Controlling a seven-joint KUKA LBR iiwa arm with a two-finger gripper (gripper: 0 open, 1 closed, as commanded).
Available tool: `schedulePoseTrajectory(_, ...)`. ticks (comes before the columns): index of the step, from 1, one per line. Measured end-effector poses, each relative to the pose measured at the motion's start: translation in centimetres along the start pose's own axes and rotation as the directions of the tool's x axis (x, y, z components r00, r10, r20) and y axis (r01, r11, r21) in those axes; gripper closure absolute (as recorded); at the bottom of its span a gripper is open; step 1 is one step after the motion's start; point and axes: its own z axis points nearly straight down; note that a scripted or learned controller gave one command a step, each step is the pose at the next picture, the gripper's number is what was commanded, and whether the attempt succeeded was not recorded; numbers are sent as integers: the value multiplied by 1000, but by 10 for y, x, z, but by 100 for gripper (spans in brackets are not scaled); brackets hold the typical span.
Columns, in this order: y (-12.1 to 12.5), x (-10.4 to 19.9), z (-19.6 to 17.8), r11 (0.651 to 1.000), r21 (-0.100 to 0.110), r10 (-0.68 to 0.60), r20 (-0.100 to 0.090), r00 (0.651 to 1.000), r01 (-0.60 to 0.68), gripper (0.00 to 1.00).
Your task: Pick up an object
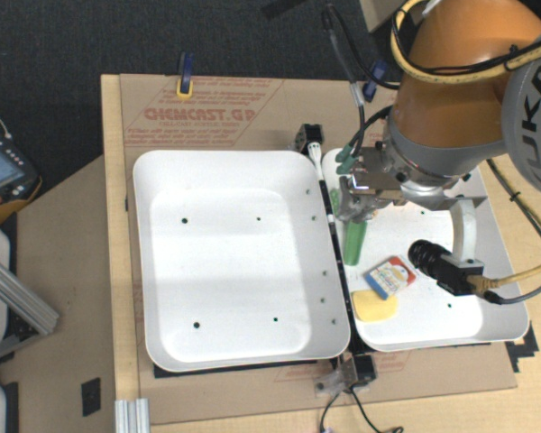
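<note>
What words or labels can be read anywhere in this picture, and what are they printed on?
"CHEMCAST G.P", or close to it, in red on the brown sheet under the bins; the finer red lines around it are too small to read.
"UK", part of a cut-off word, on the arm's grey casing.
The small colourful packet in the right bin carries print too blurred to read.

Brightness: even and bright overhead, floor dark
Glare: left bin (225,260) nearly blown out across its floor
Shadows: soft band across that bin's upper part
Focus: sharp overall, slight grain
</note>
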Motion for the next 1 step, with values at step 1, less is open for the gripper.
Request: schedulePoseTrajectory(1, 44, -39, -12, 1000, -14, 9, 2, 1000, -9, 100)
